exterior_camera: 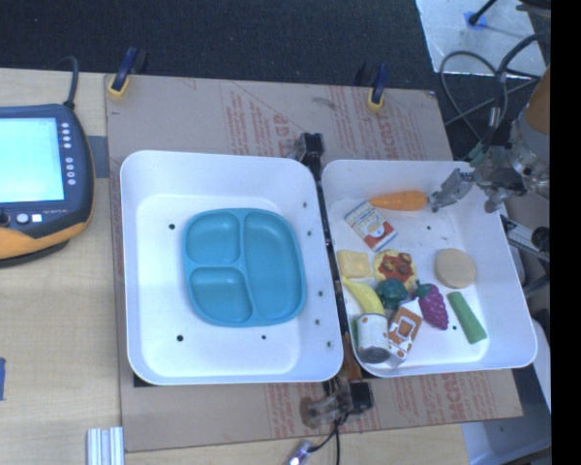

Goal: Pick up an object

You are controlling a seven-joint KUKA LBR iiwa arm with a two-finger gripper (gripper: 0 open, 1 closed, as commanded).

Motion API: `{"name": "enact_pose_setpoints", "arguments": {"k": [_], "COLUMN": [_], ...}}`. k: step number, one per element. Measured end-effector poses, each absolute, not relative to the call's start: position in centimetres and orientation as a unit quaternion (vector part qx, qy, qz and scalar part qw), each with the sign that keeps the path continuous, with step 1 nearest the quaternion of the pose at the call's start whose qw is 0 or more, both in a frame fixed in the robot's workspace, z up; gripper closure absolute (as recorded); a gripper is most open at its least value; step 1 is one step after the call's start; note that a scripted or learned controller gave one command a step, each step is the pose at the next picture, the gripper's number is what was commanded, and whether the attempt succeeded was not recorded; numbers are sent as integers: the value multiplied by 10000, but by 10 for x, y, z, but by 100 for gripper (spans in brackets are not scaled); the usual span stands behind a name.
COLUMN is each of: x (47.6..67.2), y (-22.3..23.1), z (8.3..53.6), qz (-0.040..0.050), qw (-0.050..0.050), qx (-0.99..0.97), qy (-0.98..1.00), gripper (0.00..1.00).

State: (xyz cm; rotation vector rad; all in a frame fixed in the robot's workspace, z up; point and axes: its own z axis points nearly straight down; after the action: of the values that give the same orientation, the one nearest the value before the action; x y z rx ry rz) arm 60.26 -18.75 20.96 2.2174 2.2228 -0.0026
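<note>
My gripper (pixel 464 201) hangs over the back right corner of the right bin (pixel 508 352), its two fingers spread and nothing between them. An orange carrot (pixel 399 201) lies just left of it. Below sit a small carton (pixel 370 224), a yellow block (pixel 353 263), a red and yellow toy (pixel 395 263), a banana (pixel 363 296), a green broccoli (pixel 395 292), purple grapes (pixel 433 305), a beige round disc (pixel 455 267), a green stick (pixel 468 317), a can (pixel 371 337) and a small packet (pixel 403 328).
The left bin (pixel 140 260) holds a blue divided plate (pixel 243 265). A control pendant with a lit screen (pixel 29 177) rests at the far left of the bench. Clamps (pixel 122 71) (pixel 376 85) grip the back edge of the board. Cables (pixel 474 76) loop at the back right.
</note>
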Motion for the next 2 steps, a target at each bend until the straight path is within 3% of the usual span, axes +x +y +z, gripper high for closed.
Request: {"name": "enact_pose_setpoints", "arguments": {"k": [1, 2], "x": [554, 491], "y": [-107, -105], "z": [106, 91], "qz": [-22, -18], "qw": [-29, -21], "qx": [7050, 7053], "qy": [7092, 7089], "gripper": [0, 0]}}
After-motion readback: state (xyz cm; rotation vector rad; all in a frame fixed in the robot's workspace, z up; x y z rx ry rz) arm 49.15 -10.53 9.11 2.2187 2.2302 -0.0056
